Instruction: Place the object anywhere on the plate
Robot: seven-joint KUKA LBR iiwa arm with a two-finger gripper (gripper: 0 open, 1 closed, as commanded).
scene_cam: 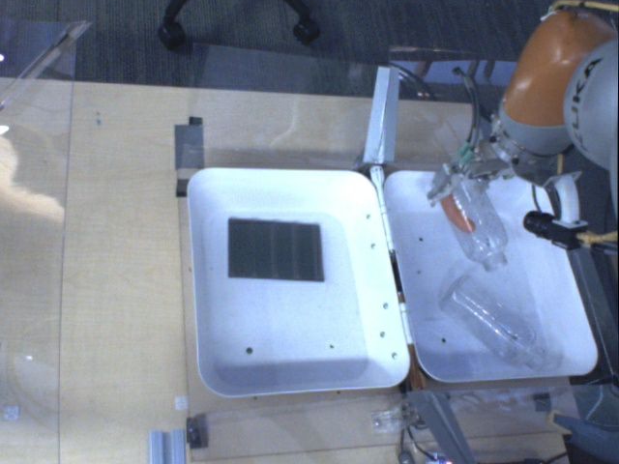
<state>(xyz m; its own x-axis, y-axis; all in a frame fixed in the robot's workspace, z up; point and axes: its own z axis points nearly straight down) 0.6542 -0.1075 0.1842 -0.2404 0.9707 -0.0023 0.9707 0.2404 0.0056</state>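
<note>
One clear bottle (478,222) hangs just below the fingers (468,174).

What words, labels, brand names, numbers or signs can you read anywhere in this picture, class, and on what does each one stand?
None can be read for certain.
Arm: dark letters on its grey casing at the right edge, cut off and too blurred to read.
Clear bottle under the gripper: no legible label.
Dark plate in the left bin: no markings.

Arm (566,75) cut off at right edge; hand (467,177) fingers blurred, grip on clear bottle (479,222) unclear.
</note>
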